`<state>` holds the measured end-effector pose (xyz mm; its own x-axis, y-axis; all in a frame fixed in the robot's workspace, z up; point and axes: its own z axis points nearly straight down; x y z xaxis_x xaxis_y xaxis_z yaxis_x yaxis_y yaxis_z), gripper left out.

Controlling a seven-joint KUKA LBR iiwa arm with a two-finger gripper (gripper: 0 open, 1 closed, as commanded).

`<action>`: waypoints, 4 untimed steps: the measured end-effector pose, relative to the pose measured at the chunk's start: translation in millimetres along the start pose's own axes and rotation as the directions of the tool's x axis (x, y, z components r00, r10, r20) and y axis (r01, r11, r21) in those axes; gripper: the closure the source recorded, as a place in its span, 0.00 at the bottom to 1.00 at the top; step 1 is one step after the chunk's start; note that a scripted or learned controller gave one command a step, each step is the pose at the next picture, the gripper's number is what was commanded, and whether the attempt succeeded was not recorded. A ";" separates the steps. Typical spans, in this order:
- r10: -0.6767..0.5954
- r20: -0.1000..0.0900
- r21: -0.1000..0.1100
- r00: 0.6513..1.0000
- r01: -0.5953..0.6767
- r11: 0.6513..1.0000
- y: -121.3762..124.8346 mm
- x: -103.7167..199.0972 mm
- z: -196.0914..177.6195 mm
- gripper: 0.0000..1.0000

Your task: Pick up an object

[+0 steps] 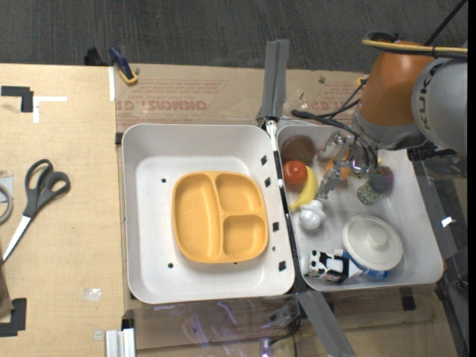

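Dark grey carpet floor lies beyond the light wooden bench

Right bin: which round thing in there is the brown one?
The brown ball in the right bin's top-left corner. The red ball just below it is red, and the lidded bowl is white.

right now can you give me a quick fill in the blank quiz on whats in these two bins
1. The yellow divided plate lies in the ____ bin.
2. That plate has ____ compartments.
3. The scissors lie on the bench, to the ____ of both bins.
4. The banana lies right beside a red ____.

Missing words: left; three; left; ball
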<state>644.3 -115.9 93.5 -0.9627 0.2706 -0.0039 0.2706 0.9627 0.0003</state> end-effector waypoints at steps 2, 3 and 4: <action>0.109 -0.003 0.000 0.994 -0.109 0.994 -6.8 50.7 1.3 1.00; 0.341 0.000 0.001 0.940 -0.341 0.940 -13.8 25.7 -186.9 1.00; 0.341 0.000 0.002 0.940 -0.341 0.940 -13.7 25.8 -186.8 0.00</action>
<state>615.1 -122.0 280.2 -0.8125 0.5830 -0.0033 0.5830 0.8125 0.0000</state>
